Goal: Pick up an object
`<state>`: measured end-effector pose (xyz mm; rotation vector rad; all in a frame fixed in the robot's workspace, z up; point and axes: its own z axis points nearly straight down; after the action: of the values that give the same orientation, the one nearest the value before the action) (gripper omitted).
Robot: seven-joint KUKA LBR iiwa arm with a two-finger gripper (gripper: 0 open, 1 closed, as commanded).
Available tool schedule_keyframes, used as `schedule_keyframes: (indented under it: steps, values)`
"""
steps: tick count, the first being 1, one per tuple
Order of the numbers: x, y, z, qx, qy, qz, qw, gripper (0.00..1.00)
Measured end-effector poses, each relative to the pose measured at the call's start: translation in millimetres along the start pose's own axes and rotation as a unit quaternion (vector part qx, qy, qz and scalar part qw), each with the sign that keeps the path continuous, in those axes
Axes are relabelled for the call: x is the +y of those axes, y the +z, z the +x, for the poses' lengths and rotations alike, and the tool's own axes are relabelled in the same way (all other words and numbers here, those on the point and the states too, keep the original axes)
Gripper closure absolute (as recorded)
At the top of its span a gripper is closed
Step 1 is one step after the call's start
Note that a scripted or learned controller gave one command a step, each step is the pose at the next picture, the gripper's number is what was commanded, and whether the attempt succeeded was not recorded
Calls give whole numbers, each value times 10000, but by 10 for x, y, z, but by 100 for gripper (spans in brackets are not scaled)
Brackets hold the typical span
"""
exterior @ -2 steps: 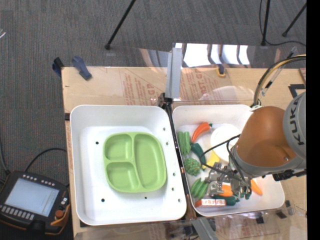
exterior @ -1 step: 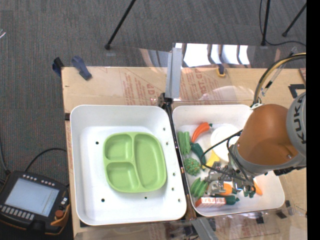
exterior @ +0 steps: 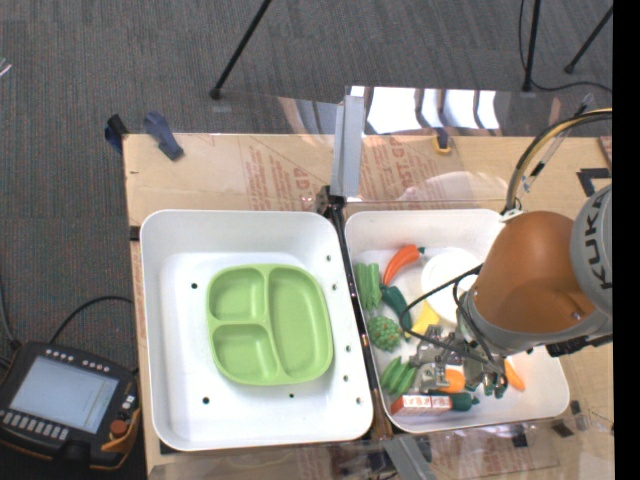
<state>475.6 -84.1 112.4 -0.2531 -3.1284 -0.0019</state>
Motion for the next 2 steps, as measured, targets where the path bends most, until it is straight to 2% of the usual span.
schedule_keyframes:
  steps: [1,2]
  values:
    - [39,-167,2,-14,120,-1,9999,100]
    - [22,256,-1,-7,490,-2,9988,100]
